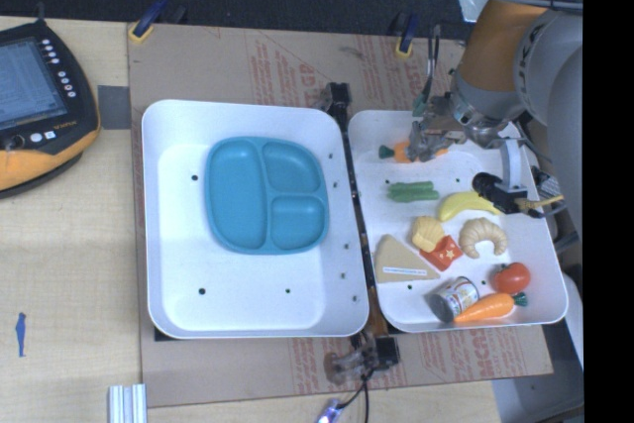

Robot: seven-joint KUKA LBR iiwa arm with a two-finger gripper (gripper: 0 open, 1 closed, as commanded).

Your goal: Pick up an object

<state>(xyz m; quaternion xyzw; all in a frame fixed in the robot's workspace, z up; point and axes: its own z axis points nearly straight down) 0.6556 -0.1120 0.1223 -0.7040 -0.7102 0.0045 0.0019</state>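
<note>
Tool [428,146] | low over small carrot [396,152] | right bin [555,258]

Bench [69,253] was pale wood grain. A brown cardboard sheet [248,74] lay flat across its middle, with two shallow white bins side by side on it: left bin [158,213], right bin [550,258]. An orange-edged control pendant [35,109] rested on the wood at far left, well apart from the bins.
</note>
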